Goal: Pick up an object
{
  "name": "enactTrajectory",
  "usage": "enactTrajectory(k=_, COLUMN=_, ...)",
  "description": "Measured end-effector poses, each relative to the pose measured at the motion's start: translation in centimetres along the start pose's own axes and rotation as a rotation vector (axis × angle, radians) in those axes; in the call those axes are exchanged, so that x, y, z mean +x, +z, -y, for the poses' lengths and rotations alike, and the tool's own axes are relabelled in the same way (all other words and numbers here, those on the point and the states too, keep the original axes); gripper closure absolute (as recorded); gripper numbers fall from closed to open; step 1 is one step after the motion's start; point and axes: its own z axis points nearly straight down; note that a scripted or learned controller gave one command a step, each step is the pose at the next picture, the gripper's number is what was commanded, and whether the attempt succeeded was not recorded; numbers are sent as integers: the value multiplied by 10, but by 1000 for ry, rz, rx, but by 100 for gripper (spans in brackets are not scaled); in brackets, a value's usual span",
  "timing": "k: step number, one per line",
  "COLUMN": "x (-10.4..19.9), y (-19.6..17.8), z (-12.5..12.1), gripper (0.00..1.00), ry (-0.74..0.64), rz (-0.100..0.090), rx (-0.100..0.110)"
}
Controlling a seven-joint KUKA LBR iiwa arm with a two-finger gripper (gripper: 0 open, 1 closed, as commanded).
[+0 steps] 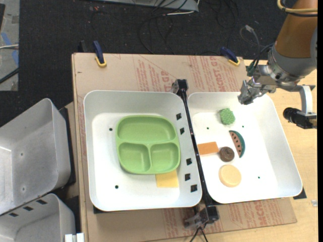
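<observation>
nearest to you in the camera view, at the front of the right bin (282,135), lies a pale yellow disc (229,175). just behind it sit a brown round piece (226,154) and an orange square slab (207,148), with a watermelon slice (237,142) beside them, its long axis running front to back. farther back, apart from that cluster, sits a green bumpy ball (227,116), which looks like toy broccoli.

in the left bin (96,135) you have a green divided tray (149,144), with a yellow flat square (167,179) touching its front edge.

farthest back is the claw (246,96), over the rear rim of the right bin. the view is too small and dark there, so you cannot tell whether it is parted or closed; nothing shows in it.

the relation that matters: the green bumpy ball is the piece nearest the claw, lying forward and slightly left of it in the view, with bare bin floor around it. it is round, so approach angle should matter little. i judge the pick has not yet begun, and the ball may roll if nudged.
</observation>
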Motion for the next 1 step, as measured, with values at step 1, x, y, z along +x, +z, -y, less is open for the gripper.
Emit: enactTrajectory(k=1, x=42, y=-1, z=12, gripper=100, ry=-6, rz=-3, rx=8)
